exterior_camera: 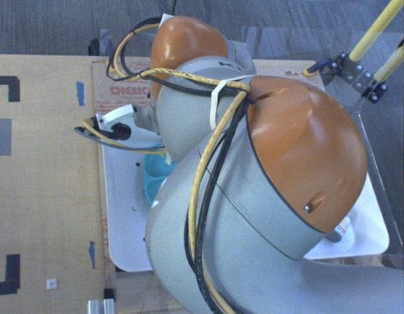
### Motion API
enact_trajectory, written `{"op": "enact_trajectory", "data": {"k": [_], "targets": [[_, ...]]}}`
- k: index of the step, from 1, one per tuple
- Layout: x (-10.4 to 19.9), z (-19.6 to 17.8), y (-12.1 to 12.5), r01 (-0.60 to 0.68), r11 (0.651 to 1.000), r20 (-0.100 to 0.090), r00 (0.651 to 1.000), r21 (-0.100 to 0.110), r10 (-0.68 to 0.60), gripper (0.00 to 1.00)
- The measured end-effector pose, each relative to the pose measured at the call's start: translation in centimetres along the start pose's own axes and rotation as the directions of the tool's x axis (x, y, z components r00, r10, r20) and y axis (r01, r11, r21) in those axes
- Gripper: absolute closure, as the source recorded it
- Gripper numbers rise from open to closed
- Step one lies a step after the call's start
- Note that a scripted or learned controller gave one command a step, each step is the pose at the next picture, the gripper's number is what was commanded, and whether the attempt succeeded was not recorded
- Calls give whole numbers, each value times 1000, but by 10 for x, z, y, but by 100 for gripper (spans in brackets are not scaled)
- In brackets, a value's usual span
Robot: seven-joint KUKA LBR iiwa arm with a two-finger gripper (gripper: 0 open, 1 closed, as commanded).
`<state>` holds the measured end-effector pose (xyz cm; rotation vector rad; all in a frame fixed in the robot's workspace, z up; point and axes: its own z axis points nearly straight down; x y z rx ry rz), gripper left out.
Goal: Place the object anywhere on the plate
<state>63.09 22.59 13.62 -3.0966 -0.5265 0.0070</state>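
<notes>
Grey and orange arm (254, 195) sits nearest to us and covers most of both bins, so we honestly can't tell how far along the task is. Past it, a sliver of something turquoise (156, 175), maybe the plate, peeks out on the left white bin (120, 208). We can't pick out the object, its long axis or heading, and whether the gripper has hold of anything we can't tell.

Grey-and-orange arm (254, 195), white bin (123, 227)
</notes>
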Motion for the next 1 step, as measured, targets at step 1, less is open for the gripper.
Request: {"op": "enact_trajectory", "data": {"k": [1], "targets": [[25,-88,9,-41,999,-6,999,0,41,100]]}}
